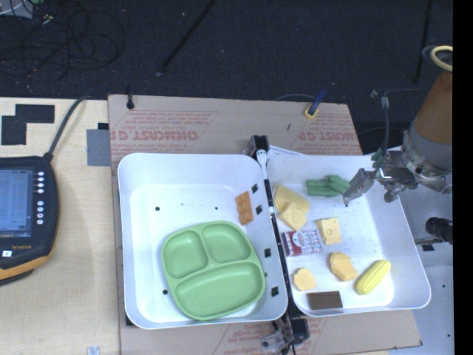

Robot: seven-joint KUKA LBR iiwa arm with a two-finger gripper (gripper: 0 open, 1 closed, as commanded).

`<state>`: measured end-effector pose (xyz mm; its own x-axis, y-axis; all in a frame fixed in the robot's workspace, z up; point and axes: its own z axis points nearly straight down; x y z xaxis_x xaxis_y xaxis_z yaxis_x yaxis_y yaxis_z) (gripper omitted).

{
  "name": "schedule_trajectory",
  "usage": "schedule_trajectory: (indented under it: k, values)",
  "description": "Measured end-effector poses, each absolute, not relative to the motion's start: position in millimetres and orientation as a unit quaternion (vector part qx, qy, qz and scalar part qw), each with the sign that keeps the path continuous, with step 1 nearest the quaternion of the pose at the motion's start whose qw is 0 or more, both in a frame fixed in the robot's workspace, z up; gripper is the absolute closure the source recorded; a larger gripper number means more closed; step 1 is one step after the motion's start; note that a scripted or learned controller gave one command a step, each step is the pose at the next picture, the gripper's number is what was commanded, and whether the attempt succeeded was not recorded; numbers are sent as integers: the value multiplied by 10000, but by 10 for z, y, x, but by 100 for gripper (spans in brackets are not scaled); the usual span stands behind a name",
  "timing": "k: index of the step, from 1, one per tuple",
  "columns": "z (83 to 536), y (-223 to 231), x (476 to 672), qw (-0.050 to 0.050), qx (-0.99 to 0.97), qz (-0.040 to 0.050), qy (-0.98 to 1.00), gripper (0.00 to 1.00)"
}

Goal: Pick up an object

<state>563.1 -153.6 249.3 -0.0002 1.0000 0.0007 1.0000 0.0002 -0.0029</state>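
The cardboard sheet under the bins bears upside-down red print, not clearly legible.

Dark carpet with loose cables lies behind the bench. A cardboard sheet tops the pale wooden table.

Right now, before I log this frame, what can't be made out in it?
- Claw: small and dark in the camera view; open or shut is unreadable.
- Green object: contact with the claw unclear where they meet.
- Red-and-white packet: print too small to read.
- Arm: cut off by the right edge.
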Motion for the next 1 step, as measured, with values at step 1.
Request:
schedule_trajectory:
  k: [1]
  values:
    - [820, -1247, 5805, 15, -7072, -4, -7070, 0]
